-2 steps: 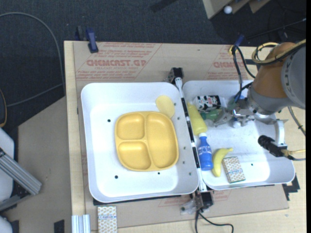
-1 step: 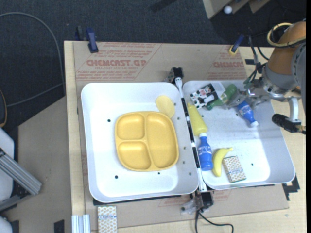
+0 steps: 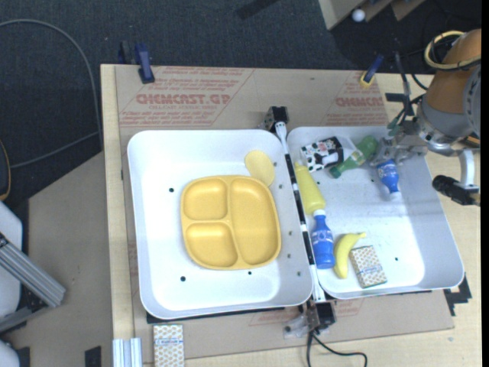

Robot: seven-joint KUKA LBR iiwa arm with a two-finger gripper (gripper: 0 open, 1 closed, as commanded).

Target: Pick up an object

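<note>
Gripper: the two-finger gripper is seen hanging over the far part of the right white bin; how wide it's spread can't really be made out, and nothing is clearly shown between its fingers.
Just under the gripper: a small blue plastic bottle-like thing is seen right below it, lying on the bin floor. Whether it's being touched can't be told.
Green thing: a green, longish plastic item is found left of the gripper, near the bin's far wall.
Cow-print thing: a black-and-white patterned toy is parked just beyond the green one, in the bin's far-left corner.
Left wall of that bin: a yellow bottle with a blue lower part is laid along it.
Near corner: a yellow banana and a small patterned box are sat side by side.
Other bin: in the left white bin, a yellow divided plate and a pale yellow rounded piece are kept, well apart from the gripper.
</note>
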